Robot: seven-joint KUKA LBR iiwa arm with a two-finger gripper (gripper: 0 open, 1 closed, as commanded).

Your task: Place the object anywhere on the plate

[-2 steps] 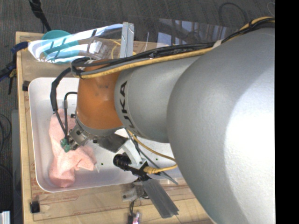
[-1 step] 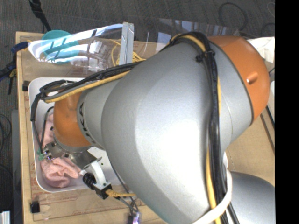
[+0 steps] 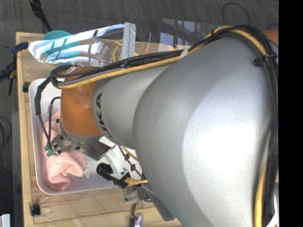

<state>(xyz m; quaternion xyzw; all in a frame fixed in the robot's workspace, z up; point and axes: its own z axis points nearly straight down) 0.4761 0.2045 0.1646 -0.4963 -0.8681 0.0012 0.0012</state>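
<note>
A pink, soft-looking crumpled object [image 3: 64, 168], much like a wad of cloth or a plush piece, lies in the near left corner of the white bin [image 3: 34, 126], resting on the bin floor close to the front rim. What it is exactly cannot be told, since its right side runs under the arm's wrist. No plate can be made out; the arm covers most of the bin's interior. Just above and to the right of the pink object sits the wrist end of the arm [image 3: 189, 126], with the orange band [image 3: 78, 110] directly over the bin and a grey flange beneath it. The gripper itself is hidden below that flange, so its state cannot be told, nor whether anything is in it. A black cable [image 3: 118, 66] with a yellow strand alongside runs along the top of the arm from the upper right and loops down at the left of the orange band. White and black fittings with a yellow connector sit at the wrist's near side, over the bin's front edge. Behind the bin, at the far left of the wooden bench [image 3: 26, 72], lie a teal object [image 3: 57, 36] and a clear, glossy plastic sheet or container [image 3: 94, 44].
</note>
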